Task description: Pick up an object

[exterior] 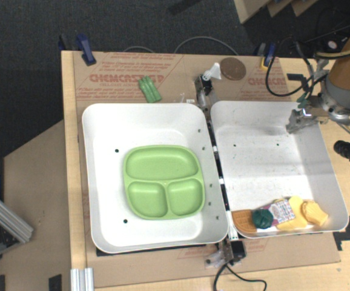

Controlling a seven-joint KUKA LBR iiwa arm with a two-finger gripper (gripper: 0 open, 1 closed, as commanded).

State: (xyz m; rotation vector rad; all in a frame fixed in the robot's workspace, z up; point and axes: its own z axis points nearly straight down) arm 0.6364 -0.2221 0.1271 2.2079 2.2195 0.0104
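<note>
A small heap of objects lies along the near edge of the right bin: a dark green round piece, a yellow block with a printed label, a tan round piece and a brown flat piece. My gripper hangs at the right bin's far right corner, well away from the heap, with nothing visibly in it. The grey arm with its orange band enters from the right edge.
The left bin holds a green three-compartment tray. On the bench behind the bins lie a green clip-like item, a brown disc and black cables. Blue clamps sit at the bench's far corners.
</note>
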